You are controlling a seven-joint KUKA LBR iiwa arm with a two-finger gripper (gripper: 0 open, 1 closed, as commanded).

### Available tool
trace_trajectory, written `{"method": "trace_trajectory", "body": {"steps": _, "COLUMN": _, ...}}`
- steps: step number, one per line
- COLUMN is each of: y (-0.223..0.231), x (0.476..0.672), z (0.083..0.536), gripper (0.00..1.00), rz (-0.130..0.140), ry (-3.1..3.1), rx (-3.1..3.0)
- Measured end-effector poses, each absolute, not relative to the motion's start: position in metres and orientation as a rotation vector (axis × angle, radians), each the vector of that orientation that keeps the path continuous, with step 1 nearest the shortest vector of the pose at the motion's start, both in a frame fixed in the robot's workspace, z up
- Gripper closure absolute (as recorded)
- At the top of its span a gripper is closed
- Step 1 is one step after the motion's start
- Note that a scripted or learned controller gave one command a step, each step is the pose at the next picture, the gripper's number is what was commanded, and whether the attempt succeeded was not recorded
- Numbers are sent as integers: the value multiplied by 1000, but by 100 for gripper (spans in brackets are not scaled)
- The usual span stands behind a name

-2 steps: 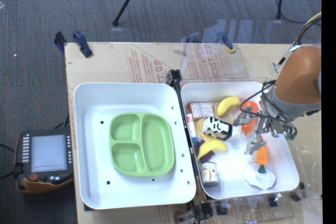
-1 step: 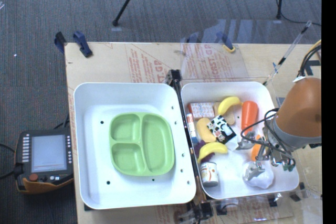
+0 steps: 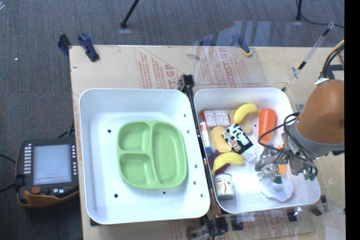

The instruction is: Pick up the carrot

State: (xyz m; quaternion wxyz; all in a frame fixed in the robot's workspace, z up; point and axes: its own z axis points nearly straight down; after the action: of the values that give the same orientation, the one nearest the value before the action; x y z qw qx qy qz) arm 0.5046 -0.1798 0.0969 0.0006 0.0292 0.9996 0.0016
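Presently the table (image 3: 140, 67) is carrying two shallow white bins side by side.

Left bin (image 3: 95, 115): it is holding one green divided plate (image 3: 152, 153), lying flat near the middle with nothing in its three sections. Judged as a likely drop spot, since the arm is working the other bin.

Right bin (image 3: 242, 93): it is holding the clutter.
- Carrot (image 3: 267, 122), orange, lying lengthwise at about 1 o'clock from the bin's centre, close to the far right corner, apart from the gripper and untouched.
- One banana (image 3: 245, 112) is resting at 12 o'clock, just beside the carrot's left side.
- A second banana (image 3: 228, 161) is lying at about 8 o'clock.
- A small black-and-white carton (image 3: 237, 139) is sitting near the centre, between the two bananas.
- A small red-and-white box (image 3: 216, 118) is lying at 11 o'clock.
- A can (image 3: 224, 186) is lying at 7 o'clock near the front wall.
- A pale crumpled item (image 3: 277, 189) is sitting at 5 o'clock; what it is cannot be told.

Gripper (image 3: 277, 167): it is hanging low over the bin at about 4 o'clock, under the arm's orange band (image 3: 323, 112). Whether the fingers are released or clenched cannot be told; nothing is visibly between them. In my judgement the pick is not yet made, and the gripper needs to travel toward 12 o'clock to sit over the carrot.
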Motion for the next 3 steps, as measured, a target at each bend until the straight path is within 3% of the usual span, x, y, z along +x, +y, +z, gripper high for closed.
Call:
{"method": "trace_trajectory", "body": {"steps": 2, "y": -175, "x": 508, "z": 116, "gripper": 100, "rz": 8, "ry": 3135, "rx": 73}}
{"method": "trace_trajectory", "body": {"steps": 3, "y": -133, "x": 570, "z": 174, "gripper": 100, "rz": 4, "ry": 3127, "rx": 156}}
